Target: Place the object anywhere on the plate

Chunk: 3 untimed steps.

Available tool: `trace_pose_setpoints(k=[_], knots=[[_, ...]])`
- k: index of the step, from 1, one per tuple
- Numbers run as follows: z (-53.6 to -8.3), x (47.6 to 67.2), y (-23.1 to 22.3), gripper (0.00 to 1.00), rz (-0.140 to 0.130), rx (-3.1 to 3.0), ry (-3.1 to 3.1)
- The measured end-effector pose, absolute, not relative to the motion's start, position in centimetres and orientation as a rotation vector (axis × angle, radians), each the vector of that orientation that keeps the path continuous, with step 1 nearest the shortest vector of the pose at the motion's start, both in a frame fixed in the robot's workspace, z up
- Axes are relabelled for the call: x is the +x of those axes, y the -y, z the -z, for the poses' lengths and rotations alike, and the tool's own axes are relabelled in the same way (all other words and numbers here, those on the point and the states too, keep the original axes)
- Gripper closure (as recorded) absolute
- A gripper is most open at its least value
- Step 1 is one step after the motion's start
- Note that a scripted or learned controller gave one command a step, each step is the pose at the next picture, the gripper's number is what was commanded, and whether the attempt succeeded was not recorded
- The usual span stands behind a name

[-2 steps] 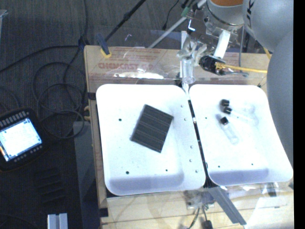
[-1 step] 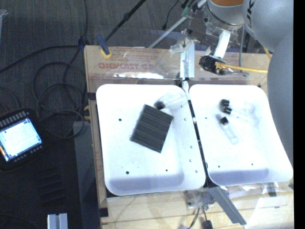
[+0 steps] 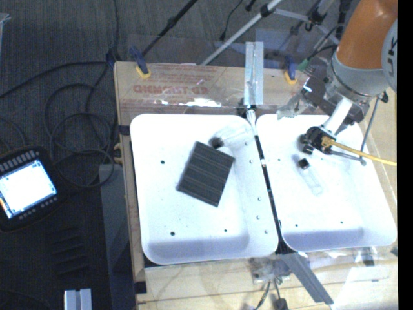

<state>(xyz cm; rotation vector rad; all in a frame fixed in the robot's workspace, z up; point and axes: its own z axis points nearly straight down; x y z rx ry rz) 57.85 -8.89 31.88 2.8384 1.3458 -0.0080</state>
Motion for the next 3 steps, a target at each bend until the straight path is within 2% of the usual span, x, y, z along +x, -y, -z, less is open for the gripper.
trace_pose_setpoints(k=[1, 2, 3], knots=[[-26.5, 54.2, 10.2, 0.0, 0.009, 2.929, -1.138], [-30.2, 58.6, -1.4, 0.0, 0.007, 2.951, -1.082], [-23.3, 55.9, 0.8, 0.0, 0.01, 2.965, -1.043]])
